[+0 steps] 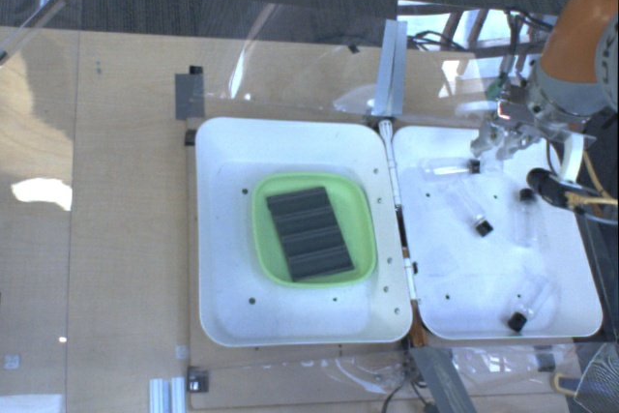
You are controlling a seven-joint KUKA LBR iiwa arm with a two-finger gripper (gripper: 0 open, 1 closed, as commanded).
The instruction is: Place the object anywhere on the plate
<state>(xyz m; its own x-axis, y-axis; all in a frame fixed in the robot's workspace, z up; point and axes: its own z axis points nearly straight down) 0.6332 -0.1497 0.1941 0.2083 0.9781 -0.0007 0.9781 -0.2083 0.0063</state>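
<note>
A dark grey ridged block lies flat in the middle of the green plate, which sits in the left white bin. My gripper hangs over the far part of the right white bin, well to the right of the plate. Its fingers stand apart with nothing between them. The orange-banded arm reaches in from the upper right.
Several small clear tubes with black caps lie scattered in the right bin, one near its middle and one at the front. A metal post rises behind the seam between the bins. Cables trail at the right edge.
</note>
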